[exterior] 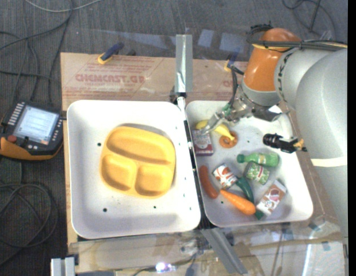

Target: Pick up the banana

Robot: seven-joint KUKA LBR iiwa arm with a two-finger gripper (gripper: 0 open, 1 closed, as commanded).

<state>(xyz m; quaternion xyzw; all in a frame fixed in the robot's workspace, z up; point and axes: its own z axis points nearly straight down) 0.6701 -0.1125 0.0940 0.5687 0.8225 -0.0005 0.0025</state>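
Note:
The banana (224, 132) is yellow and lies near the back left of the right bin (301, 203). One end of the banana pokes out at the left beside a red packet (202, 143). My gripper (217, 121) reaches down and to the left from the orange-banded wrist (263, 68). It sits directly over the middle of the banana and hides that part. From this angle I cannot make out whether the banana is gripped.
The right bin also holds an orange ring (229, 141), a green bottle (259, 159), a green can (257, 173), a small tin (224, 175), a red sausage (209, 183), a carrot (238, 202) and a small carton (271, 196). A yellow divided tray (140, 160) lies in the left bin (85, 211).

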